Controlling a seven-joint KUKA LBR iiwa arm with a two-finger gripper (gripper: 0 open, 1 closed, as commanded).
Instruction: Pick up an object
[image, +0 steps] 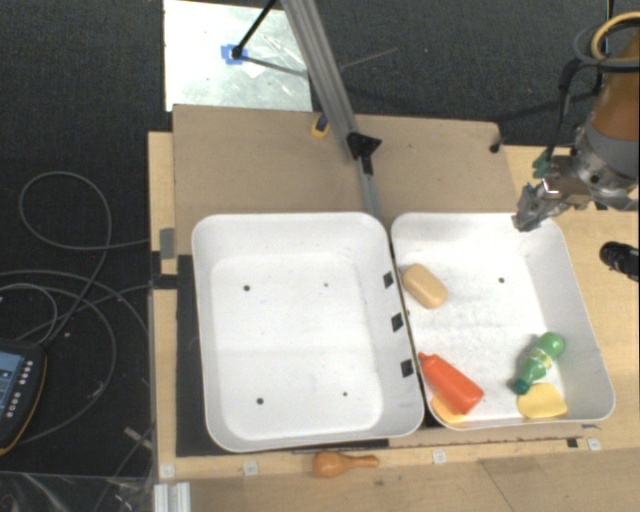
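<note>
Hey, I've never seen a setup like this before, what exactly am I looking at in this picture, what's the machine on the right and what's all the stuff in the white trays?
This is one camera fixed above a workbench, looking down at a slant. The machine at the upper right is a robot arm; its gripper, a two-finger claw, hangs over the far corner of the right bin. Nothing shows between its fingers.

Two shallow white bins sit side by side. The right bin holds a tan block near the divide, an orange-red piece at the near edge, and a green bottle-like toy beside a yellow piece in the near right corner. A small orange item lies on the bench in front of the left bin.
</note>
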